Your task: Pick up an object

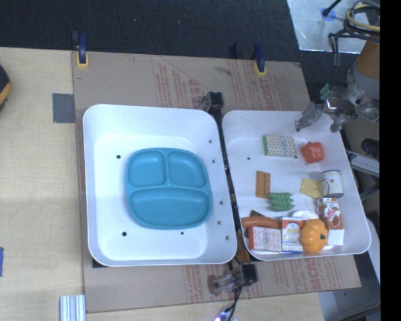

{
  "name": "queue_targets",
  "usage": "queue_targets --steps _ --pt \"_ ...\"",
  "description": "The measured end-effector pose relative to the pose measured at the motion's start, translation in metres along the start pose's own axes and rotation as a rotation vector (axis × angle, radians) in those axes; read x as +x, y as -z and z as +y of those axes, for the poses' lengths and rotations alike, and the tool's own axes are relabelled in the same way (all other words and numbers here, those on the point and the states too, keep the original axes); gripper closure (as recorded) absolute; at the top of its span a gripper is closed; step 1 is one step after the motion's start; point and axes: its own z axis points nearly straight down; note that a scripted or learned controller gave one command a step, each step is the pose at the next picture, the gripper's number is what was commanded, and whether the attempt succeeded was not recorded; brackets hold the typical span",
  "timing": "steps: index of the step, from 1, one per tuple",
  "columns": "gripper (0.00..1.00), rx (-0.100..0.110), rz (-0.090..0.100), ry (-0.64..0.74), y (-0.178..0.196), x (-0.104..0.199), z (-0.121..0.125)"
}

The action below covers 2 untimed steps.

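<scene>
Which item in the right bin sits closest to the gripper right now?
The red tomato-like piece at the bin's far right corner, just below the gripper. The patterned green-and-white packet beside it lies further left; everything else lies lower in the right bin.

Glossy white plastic bins [100, 179]; matt blue plastic tray [168, 187]; brown cardboard underlay [187, 79].

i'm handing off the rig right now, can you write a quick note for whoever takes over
Gripper: open, holding nothing, over the far right edge of the right bin.
Right bin holds the objects: patterned green card and red toy nearest the gripper, then brown block, green pepper, yellow wedge, small can, food boxes and orange pumpkin at the near edge.
Left bin holds a blue divided plate.
Done: nothing picked yet.
Left: descend on one object, probably the red toy, close and lift.
</scene>
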Motion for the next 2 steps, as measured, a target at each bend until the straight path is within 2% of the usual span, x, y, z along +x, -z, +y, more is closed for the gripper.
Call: queue_targets --steps 1,2 --pt "0.0 0.006 0.002 0.005 -0.005 0.08 0.0" --pt "0.0 0.011 0.003 -0.002 -0.015 0.103 -0.073"
